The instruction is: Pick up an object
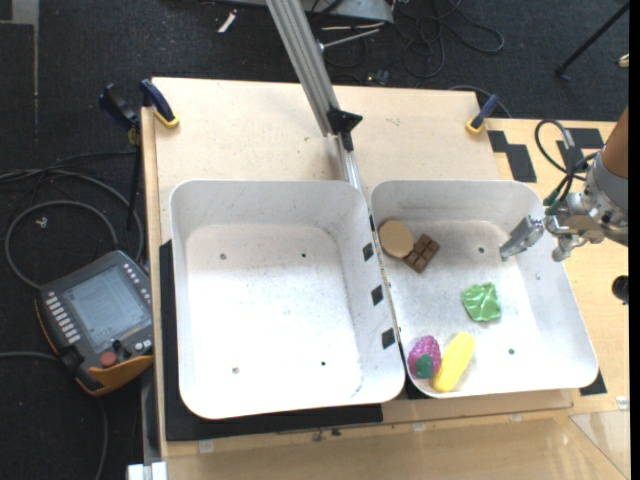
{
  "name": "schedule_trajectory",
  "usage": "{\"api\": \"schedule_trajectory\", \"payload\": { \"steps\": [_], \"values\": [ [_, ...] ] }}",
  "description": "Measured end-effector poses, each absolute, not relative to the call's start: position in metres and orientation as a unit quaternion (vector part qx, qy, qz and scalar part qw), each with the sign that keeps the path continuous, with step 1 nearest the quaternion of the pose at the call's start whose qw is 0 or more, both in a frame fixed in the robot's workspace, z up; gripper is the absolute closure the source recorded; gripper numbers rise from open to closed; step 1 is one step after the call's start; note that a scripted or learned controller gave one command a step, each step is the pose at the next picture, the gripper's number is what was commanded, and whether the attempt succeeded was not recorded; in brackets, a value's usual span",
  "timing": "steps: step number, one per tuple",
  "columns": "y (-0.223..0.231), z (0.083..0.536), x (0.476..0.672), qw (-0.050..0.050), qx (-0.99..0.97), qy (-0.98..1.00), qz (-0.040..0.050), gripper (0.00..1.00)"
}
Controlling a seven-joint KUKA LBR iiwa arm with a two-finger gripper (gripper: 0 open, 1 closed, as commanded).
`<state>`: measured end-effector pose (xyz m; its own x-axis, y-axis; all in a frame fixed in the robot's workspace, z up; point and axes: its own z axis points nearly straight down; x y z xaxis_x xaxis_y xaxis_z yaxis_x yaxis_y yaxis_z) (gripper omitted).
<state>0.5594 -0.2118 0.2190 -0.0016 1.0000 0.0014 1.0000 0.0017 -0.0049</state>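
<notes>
Arm (612, 173), appearance only, camera view, right edge of frame. A short length of the arm is in frame. Uppermost visible part is a brownish-orange curved surface, presumably the band above the wrist. Below it is a pale grey rounded wrist section with a smooth casing. A black cable (562, 148) loops beside the wrist on its left. The gripper (545, 233) is bare metal, silver-grey, angular, and built up from small blocks and brackets. One flat, blade-like finger (520, 238) is light grey. Screws and markings are too small to make out.
</notes>
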Motion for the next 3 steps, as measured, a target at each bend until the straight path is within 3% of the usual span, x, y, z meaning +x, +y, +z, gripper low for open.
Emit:
{"api": "schedule_trajectory", "payload": {
  "steps": [1,2,3],
  "values": [
    [-0.212,0.221,0.56,0.001,-0.706,-0.708,0.0002,0.0],
    [-0.209,0.163,0.568,0.002,-0.706,-0.708,0.0013,0.0],
    [-0.209,0.099,0.563,0.003,-0.707,-0.707,0.0016,0.0]
  ]
}}
